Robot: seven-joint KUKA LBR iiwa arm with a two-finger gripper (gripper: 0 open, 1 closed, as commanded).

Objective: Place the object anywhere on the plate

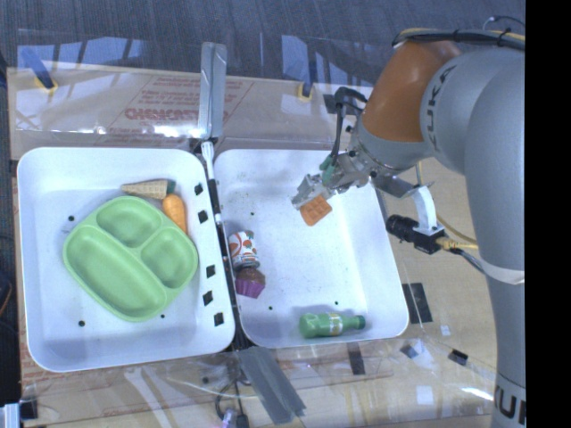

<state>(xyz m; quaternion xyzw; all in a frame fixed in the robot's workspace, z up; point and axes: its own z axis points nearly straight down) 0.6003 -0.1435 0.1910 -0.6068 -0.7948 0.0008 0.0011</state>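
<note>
The gripper (311, 196) hangs over the right bin (375, 239), its fingers pinched on 1 flat, square orange cracker (315, 210). In the left bin (36, 266) lie 1 smooth green plate (130, 257) with 3 dips, 1 carrot (175, 211) and 1 cone (147, 187). The right bin also has 1 green bottle (331, 325), 1 small can (244, 247) and 1 cupcake (251, 283).

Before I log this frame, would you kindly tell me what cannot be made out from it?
- Gripper: in the camera view, too small and blurred to tell whether it grips the orange cracker-like piece right beneath it.
- Small can: label too small to read.
- Purple item: pressed against the right bin's left wall; too small to identify.
- Arm: cut off by the frame's right side.
</note>
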